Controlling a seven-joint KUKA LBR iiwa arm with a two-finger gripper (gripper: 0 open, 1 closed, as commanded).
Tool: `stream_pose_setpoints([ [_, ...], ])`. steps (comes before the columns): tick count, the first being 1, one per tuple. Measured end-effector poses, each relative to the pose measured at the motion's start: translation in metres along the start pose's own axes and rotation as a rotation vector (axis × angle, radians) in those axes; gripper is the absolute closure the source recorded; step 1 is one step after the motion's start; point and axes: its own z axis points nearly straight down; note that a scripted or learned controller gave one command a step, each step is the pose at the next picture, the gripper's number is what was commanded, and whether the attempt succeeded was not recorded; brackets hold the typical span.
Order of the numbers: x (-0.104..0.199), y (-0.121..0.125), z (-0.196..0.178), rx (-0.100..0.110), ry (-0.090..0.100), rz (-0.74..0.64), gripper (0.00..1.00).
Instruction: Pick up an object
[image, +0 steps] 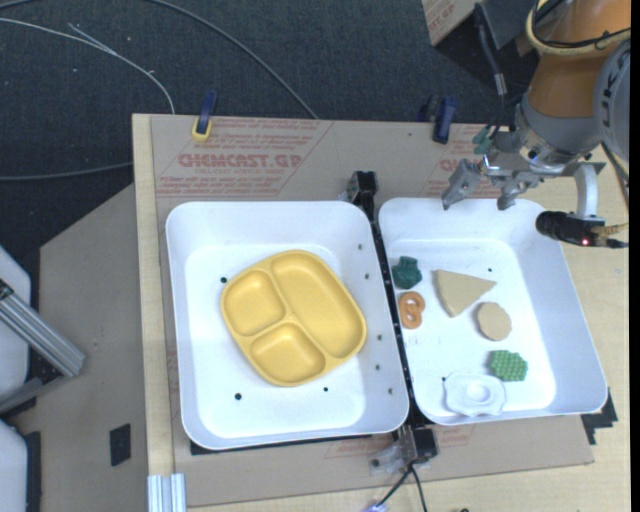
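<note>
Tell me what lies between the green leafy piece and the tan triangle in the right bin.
In the camera view, a round tan piece lies between the green leafy piece and the tan triangle.

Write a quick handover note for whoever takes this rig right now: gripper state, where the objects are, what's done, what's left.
Gripper: open, holding nothing, above the far edge of the right bin.
Right bin: dark green piece, orange ring, tan wedge, tan round piece, green bumpy piece, white piece.
Left bin: yellow divided tray.
Done: nothing picked yet.
Left: lower onto one object, grasp it and lift it.
</note>
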Motion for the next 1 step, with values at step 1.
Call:
stream_pose_setpoints([
  [1,-0.0057,0.0038,0.0467,0.005,0.000,0.001,0.00],
])
